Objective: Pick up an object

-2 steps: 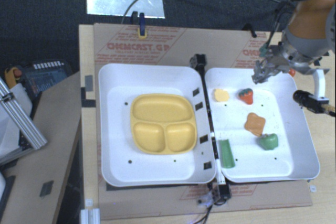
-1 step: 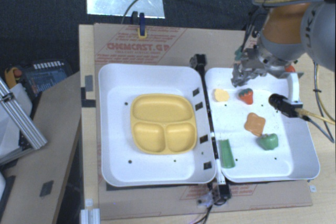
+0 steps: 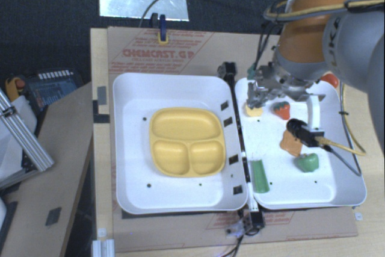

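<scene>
My gripper hangs low over the far left part of the right bin. Its fingertips sit right above a small pale yellow piece on the bin floor. A red strawberry-like toy lies just to the right of it. An orange-brown block and a green pepper-like toy lie nearer the front right. A green stick lies along the bin's left wall. An orange thing peeks out behind the arm.
The left bin holds a yellow divided plate. A black divider with clips runs between the two bins. The grey and orange arm covers the back right of the right bin.
</scene>
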### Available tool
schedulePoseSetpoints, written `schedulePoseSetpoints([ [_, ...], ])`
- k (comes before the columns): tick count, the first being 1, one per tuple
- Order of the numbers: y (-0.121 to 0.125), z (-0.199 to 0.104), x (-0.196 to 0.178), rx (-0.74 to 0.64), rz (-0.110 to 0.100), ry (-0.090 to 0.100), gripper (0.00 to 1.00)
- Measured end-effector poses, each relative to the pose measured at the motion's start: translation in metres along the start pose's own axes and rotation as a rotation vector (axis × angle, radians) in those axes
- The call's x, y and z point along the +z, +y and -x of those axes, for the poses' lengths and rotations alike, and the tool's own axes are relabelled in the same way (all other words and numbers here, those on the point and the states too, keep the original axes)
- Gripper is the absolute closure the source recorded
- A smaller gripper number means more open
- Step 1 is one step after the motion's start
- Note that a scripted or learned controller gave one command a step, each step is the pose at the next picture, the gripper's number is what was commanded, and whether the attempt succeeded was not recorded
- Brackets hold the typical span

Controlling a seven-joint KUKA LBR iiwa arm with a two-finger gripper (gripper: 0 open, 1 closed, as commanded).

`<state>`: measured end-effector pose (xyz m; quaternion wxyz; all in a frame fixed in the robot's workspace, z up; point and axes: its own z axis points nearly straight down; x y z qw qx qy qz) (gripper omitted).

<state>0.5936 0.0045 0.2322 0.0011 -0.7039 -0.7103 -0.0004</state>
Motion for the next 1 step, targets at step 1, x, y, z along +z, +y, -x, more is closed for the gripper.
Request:
schedulePoseSetpoints([
  [1,-0.0050,-0.0608,-0.0034,-0.002,0.002,0.001,1.00],
])
